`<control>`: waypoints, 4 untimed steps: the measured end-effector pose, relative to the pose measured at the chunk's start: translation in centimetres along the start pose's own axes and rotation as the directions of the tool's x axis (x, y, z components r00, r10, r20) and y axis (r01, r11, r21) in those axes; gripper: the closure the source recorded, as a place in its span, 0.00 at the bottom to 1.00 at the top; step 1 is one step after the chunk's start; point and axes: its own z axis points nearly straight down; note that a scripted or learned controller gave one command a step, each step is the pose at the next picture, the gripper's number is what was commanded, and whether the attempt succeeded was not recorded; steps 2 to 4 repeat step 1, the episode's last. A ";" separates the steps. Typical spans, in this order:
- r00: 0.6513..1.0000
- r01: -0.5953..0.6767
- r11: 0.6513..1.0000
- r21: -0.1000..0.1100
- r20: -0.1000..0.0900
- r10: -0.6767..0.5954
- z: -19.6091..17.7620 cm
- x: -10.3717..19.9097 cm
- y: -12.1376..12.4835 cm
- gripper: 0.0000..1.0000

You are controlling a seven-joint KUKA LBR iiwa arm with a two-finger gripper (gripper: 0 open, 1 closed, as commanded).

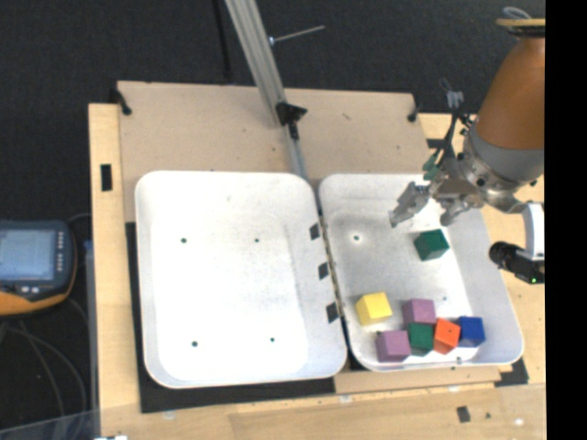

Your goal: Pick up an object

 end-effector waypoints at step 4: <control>1.000 0.014 1.000 0.002 -0.003 -0.014 -1.5 9.2 -3.9 0.00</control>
